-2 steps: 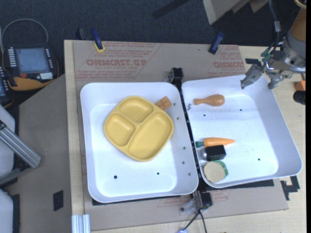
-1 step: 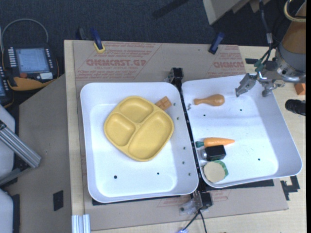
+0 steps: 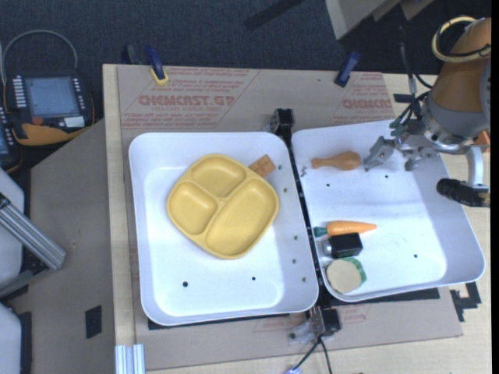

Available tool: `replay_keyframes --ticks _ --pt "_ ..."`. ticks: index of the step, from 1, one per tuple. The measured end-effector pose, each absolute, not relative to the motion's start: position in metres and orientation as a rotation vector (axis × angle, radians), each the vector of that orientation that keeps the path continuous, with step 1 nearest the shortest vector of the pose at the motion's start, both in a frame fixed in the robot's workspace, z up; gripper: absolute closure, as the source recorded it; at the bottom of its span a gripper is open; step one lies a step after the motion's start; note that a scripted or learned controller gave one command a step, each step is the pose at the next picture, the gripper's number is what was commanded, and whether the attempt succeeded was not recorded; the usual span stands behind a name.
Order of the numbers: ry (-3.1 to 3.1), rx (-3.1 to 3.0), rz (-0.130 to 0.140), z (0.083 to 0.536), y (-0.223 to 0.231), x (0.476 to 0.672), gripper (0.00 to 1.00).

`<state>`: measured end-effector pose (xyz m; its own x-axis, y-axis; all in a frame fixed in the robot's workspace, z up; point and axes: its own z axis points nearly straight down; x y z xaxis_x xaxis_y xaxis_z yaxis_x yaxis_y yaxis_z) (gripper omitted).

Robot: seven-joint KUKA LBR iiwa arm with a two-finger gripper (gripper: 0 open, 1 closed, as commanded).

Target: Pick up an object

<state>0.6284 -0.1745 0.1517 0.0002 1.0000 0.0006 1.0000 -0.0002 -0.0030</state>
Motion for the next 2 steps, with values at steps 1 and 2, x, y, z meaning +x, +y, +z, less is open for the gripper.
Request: replay_keyframes --ticks 1,2 --pt "-2.226 -2.222 0.002 0.093 -0.172 0.633 0.0" --pt "-2.234 -2.23 -0.007 0.109 -0.173 0.636 1.0"
